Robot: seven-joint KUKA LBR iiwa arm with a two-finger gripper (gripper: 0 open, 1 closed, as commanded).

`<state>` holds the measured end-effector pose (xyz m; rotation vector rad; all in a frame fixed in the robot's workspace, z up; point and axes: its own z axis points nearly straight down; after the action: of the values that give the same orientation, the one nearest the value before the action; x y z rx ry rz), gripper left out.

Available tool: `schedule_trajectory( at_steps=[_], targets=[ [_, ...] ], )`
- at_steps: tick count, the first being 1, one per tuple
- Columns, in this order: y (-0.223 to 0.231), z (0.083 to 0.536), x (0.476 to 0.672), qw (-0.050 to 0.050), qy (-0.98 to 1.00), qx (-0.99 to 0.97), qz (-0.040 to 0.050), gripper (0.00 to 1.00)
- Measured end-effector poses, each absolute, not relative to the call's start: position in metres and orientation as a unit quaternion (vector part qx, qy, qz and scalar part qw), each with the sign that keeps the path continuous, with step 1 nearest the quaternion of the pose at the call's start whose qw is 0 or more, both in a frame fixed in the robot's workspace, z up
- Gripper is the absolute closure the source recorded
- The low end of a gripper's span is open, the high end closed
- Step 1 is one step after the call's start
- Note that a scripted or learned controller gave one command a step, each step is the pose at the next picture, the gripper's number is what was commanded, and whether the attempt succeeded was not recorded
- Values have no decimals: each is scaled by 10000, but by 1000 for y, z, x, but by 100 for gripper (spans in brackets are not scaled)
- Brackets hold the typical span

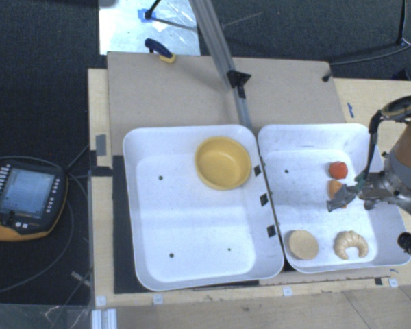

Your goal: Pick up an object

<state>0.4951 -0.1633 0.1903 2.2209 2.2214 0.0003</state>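
Nothing lifted yet: gripper [337,202] lowered beside orange piece [335,188] in right bin [308,137]; jaw state can't be told; grasp & lift left

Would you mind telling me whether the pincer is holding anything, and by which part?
Cannot be told: the pincer sits right by an orange object under the red ball.

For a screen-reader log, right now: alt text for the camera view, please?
The gripper hangs over the right bin by a red ball, above a tan disc and croissant. A yellow bowl sits in the left bin.
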Motion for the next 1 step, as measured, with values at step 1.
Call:
schedule_trajectory(
  at_steps=[1],
  targets=[
    [-163, 145, 503, -11, 7072, 7070, -7, 0]
  ],
)
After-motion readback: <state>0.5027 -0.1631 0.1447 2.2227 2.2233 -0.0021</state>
